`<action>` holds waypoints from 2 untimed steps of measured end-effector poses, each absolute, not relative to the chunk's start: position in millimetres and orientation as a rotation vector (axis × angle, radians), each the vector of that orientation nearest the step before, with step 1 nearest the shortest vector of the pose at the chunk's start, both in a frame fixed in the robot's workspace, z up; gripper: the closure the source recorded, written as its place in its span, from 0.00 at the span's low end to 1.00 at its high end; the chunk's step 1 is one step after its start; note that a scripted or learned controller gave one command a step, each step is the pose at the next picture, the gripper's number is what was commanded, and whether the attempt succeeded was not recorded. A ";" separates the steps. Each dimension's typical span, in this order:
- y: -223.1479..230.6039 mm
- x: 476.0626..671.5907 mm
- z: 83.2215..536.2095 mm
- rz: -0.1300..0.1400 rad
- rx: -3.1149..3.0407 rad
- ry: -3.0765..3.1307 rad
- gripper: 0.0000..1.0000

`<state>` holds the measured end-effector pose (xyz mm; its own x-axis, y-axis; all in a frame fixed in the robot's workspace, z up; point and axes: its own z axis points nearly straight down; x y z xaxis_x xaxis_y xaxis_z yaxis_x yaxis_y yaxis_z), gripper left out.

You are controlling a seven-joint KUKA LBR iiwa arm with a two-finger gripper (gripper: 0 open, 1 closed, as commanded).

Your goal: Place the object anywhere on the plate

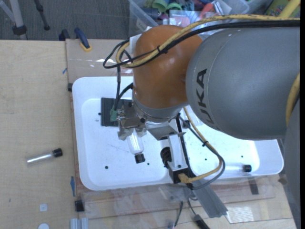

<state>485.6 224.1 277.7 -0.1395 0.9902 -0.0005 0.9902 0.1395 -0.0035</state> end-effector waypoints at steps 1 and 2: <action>216.3 501.4 212.7 0.010 -2.441 -1.973 1.00; 224.4 562.9 293.3 -0.001 -2.103 -2.335 1.00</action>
<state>562.9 224.4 293.3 -0.1043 0.9945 -0.0004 0.9945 0.1043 0.0013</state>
